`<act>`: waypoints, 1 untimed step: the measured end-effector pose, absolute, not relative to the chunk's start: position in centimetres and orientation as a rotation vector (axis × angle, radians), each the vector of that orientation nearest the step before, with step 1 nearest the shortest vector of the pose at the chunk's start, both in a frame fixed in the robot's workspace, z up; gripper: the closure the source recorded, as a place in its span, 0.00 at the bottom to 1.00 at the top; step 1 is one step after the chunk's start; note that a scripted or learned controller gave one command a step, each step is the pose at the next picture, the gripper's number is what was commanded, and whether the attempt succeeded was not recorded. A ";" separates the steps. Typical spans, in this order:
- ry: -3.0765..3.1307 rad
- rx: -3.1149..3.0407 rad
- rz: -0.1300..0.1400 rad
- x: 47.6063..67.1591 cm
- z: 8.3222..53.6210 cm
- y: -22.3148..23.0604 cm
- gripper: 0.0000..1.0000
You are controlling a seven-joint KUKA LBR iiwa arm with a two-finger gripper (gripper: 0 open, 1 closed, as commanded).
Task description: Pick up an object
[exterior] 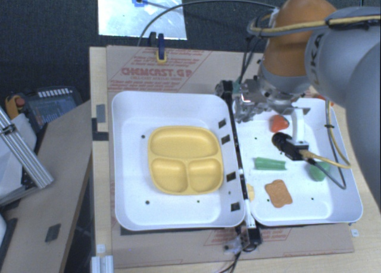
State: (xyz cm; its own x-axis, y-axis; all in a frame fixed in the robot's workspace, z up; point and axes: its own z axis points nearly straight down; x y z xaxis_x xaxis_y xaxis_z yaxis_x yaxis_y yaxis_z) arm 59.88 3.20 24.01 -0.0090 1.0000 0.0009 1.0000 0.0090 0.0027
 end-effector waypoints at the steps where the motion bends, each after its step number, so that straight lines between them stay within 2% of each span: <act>1: 2.231 2.211 0.006 61.7 24.3 7.7 1.00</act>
